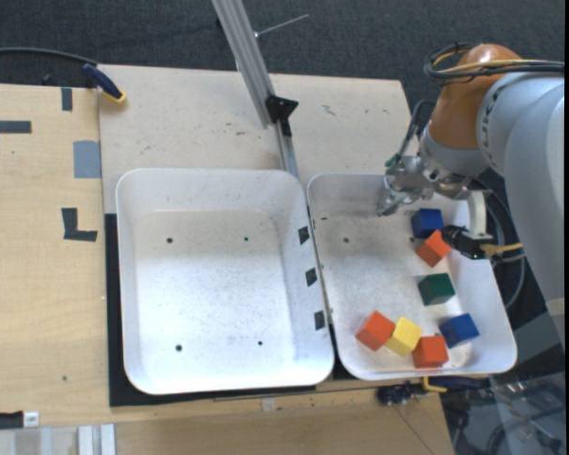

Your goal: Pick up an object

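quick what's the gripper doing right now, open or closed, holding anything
Gripper: over the right bin's upper end, near a blue block; open or closed cannot be told.

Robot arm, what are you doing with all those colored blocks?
The robot arm is reaching in from the right to try picking up a block. Its gripper sits low over the far end of the right bin, close to a blue block and an orange block. No block can be seen in its grip yet. More blocks wait in that bin: a green block, another blue one, and a yellow block between two orange ones.
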You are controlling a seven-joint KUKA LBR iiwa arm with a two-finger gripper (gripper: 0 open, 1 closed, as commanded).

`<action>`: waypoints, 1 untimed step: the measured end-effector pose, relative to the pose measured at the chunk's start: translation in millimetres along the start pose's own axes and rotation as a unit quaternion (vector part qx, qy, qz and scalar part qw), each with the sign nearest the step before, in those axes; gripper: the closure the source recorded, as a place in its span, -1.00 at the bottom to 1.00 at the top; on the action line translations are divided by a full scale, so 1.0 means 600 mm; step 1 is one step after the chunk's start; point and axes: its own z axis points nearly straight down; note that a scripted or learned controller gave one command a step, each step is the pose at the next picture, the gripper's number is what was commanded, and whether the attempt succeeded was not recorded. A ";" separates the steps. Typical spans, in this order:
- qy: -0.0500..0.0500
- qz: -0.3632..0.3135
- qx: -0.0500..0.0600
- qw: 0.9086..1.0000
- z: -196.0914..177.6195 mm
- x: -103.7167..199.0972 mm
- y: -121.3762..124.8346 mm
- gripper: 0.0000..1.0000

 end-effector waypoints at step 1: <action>0.000 0.001 -0.003 1.000 -0.104 -0.007 -0.002 1.00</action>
